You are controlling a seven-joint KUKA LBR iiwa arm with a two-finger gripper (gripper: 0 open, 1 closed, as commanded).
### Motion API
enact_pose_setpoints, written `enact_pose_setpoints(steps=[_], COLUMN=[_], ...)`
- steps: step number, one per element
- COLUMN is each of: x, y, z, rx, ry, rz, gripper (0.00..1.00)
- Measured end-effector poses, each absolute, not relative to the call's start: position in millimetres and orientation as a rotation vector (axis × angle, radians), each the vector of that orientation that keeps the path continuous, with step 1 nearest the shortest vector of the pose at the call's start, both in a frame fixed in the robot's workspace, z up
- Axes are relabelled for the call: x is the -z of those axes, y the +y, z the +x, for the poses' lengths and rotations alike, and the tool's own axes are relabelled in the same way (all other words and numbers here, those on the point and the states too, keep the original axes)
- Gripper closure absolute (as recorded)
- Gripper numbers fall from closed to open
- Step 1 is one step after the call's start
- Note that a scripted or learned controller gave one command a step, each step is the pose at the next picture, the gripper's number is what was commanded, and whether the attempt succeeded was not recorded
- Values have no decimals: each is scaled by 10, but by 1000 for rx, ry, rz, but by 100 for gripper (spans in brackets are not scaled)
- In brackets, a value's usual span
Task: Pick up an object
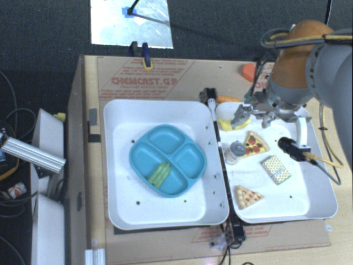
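On the desk (143, 81), two shallow white plastic bins are set side by side. In the left bin (118, 142) a blue plastic plate with four compartments (185, 159) is seen, and a green pod-shaped toy (160, 174) lies in its near-left compartment. The tool (255, 117) is held over the far left part of the right bin (292, 197); its fingers are spread apart and nothing is seen between them. Just beside its left finger, in the far left corner of that bin, a curved yellow toy (229, 125) is found. Nearer, a triangular toy pizza slice with red dots (255, 144) lies just beside a small clear jar with a grey cap (236, 149), which stands close to the bin's left wall. To the right of these, a small patterned rectangular block (276, 169) lies apart. A second toy pizza slice, paler (247, 196), lies near the bin's near left corner. Beyond the far rim, an orange elongated toy (227, 99) rests outside the bin.
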State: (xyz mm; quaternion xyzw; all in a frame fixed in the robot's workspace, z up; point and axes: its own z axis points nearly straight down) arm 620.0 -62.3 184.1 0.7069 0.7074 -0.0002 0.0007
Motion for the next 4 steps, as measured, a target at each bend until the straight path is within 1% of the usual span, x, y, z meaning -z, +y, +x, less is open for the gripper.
enact_pose_setpoints(steps=[1, 2, 3, 4], x=[-880, -853, -872, -849], y=[-1117, -1329, -1466, -1492], z=[6079, 6643, 6419, 6216], rx=[-7, 28, -6, -1], ry=[2221, 2253, 2221, 2221], rz=[2215, 2228, 2215, 2218], gripper=[0, 0, 0, 0])
